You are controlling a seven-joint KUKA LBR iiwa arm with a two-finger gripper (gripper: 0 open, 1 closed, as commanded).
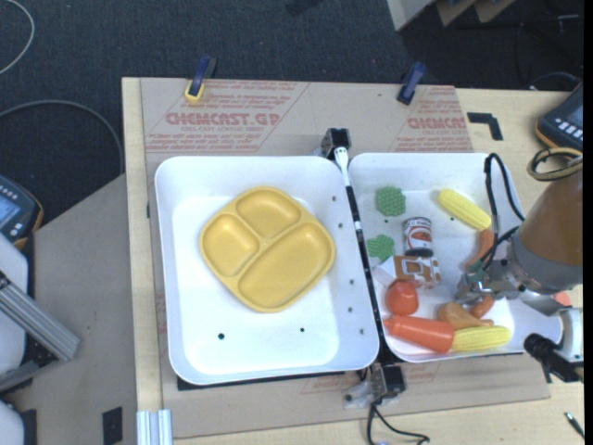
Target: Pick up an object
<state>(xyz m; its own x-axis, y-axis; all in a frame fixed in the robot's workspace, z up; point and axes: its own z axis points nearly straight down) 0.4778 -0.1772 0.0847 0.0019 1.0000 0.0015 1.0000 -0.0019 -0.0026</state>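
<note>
The right bin [435,167] holds several toy foods. Along its front lie a yellow corn cob [480,339] and a long orange sausage [419,332], with a red tomato [401,298] behind them. A small can [418,234], a brown-and-white block [416,267], two green pieces [390,200] [379,247] and a second yellow corn [463,209] sit farther back. My gripper [478,287] is low in this bin's right half, just above a brown piece [456,315] and beside an orange carrot [485,245]. The arm's orange band [556,230] covers the bin's right rim.
The left bin [181,248] bears a yellow divided plate [267,247]. A black cable [500,188] loops over the right bin's far corner. Clamps [198,79] [411,82] hold the cardboard at the back edge. The divider between the bins [357,239] runs front to back.
</note>
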